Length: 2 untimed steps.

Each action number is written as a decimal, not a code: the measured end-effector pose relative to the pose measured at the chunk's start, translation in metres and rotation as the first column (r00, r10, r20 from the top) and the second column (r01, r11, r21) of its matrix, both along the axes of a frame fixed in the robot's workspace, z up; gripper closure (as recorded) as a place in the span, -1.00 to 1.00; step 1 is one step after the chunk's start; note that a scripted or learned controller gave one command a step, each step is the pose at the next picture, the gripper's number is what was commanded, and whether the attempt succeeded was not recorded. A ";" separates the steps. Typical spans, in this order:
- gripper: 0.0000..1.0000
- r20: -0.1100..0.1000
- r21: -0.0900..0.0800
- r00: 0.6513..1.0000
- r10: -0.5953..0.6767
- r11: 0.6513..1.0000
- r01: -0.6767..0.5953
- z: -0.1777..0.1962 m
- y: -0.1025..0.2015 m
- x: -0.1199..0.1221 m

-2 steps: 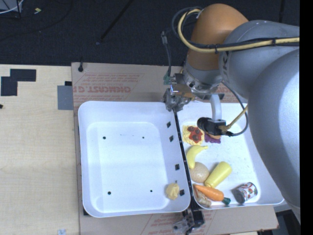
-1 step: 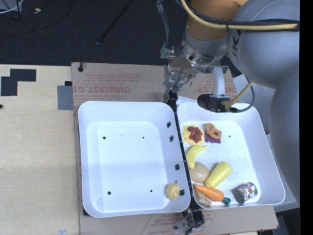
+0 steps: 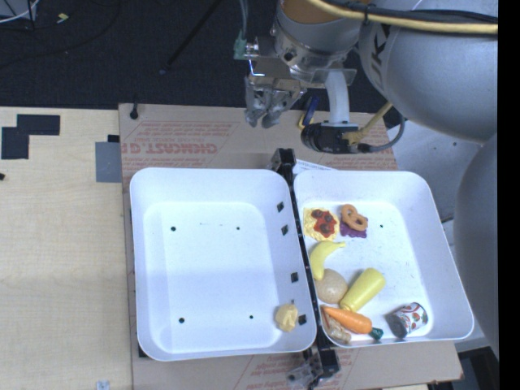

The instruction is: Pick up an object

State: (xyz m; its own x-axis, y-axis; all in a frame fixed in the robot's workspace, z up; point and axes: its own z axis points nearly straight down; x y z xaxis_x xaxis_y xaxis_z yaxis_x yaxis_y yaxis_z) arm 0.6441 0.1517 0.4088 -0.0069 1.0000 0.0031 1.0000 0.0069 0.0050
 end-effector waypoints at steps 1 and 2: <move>1.00 0.001 0.000 1.000 -0.001 1.000 0.001 0.094 0.052 0.000; 1.00 -0.005 -0.003 1.000 -0.005 1.000 0.005 0.131 0.069 0.000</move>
State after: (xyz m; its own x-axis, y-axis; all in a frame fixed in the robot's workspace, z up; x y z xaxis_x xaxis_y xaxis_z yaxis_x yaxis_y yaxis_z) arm 0.6443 0.2206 0.5394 -0.0018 1.0000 -0.0003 1.0000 0.0018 -0.0005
